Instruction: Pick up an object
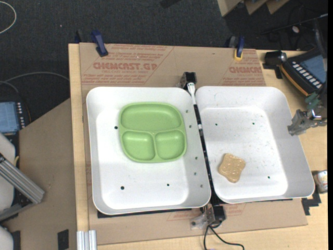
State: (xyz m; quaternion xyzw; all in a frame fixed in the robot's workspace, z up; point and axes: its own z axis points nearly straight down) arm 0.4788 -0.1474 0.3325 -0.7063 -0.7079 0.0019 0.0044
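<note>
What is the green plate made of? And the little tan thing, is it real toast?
The green plate looks like plastic: one even colour, smooth matte surface, rounded moulded compartments. The tan piece looks like a toy slice of toast, maybe foam or plastic: its surface is dimpled and its edges rounded, but the picture is too small to be sure.

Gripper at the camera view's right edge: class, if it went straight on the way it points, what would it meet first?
Probably the right bin's rim, just beside the gripper; its heading and height are unclear.

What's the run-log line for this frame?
gripper: at right bin's right rim | tan square cracker-like piece: lying in right bin, untouched | green three-compartment plastic plate: in left bin
</note>
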